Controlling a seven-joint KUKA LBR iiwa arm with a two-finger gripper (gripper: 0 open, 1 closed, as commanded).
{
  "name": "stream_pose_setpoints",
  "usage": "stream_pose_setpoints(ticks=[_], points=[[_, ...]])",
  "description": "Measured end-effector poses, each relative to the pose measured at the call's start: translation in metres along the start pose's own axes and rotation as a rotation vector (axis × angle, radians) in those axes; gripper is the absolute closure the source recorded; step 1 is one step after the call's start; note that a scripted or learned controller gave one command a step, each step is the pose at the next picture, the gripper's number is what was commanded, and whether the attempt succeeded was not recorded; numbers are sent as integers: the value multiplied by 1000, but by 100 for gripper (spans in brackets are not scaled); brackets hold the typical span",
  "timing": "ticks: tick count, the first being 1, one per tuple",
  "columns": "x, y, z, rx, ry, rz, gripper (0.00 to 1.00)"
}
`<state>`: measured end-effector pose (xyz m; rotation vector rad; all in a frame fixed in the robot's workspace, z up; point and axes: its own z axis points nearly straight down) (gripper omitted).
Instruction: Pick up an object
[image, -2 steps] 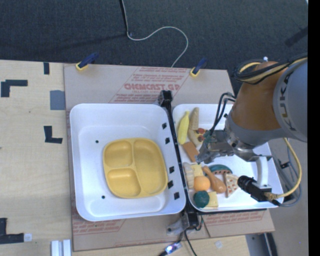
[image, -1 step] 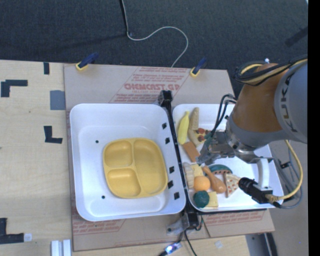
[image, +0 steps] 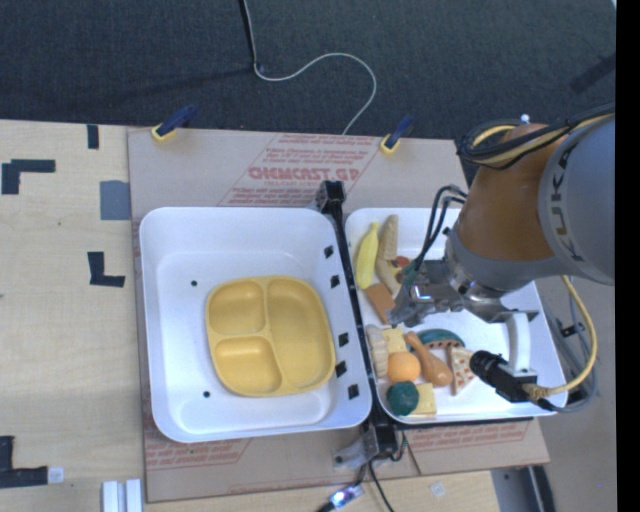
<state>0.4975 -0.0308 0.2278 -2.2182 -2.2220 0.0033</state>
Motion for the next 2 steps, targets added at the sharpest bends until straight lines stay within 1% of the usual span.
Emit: stream_pose_setpoints(ticks=[1, 2], points=[[-4, -14, -2, 1, 0, 1, 100], [-9, -2, 14, 1, -1, 1, 100]])
